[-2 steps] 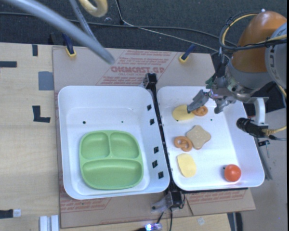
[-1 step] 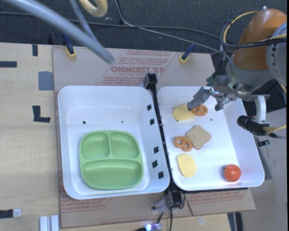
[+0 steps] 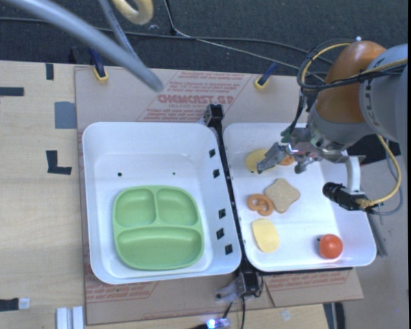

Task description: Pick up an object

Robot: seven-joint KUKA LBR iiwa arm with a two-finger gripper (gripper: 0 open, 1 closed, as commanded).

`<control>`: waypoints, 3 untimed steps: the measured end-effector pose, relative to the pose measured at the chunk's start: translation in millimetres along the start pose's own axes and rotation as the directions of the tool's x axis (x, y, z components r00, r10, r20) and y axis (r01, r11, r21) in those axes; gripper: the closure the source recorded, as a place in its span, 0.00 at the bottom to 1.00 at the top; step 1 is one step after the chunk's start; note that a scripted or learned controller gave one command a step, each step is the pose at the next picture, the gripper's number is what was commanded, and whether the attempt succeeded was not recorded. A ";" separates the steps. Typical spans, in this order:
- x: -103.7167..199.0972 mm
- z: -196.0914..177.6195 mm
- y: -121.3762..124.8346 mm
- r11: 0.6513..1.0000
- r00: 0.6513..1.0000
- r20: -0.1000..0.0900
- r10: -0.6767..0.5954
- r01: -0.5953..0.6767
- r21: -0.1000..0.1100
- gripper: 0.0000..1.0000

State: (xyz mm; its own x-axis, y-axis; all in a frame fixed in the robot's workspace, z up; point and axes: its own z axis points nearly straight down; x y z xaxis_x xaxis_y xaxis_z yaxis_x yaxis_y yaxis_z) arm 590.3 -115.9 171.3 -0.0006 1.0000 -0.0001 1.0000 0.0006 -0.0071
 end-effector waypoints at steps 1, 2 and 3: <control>5.7 45.2 1.0 1.000 1.000 0.000 -0.001 0.001 -0.001 0.00; 4.8 86.1 2.1 1.000 1.000 0.005 0.000 0.000 -0.009 0.00; 3.9 72.0 4.3 1.000 1.000 0.008 -0.001 0.001 -0.018 1.00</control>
State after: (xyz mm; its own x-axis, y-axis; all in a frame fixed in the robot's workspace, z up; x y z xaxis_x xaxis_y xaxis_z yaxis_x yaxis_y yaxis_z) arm 594.2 -111.9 99.2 -0.0013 1.0000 -0.0077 0.9999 0.0014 0.0107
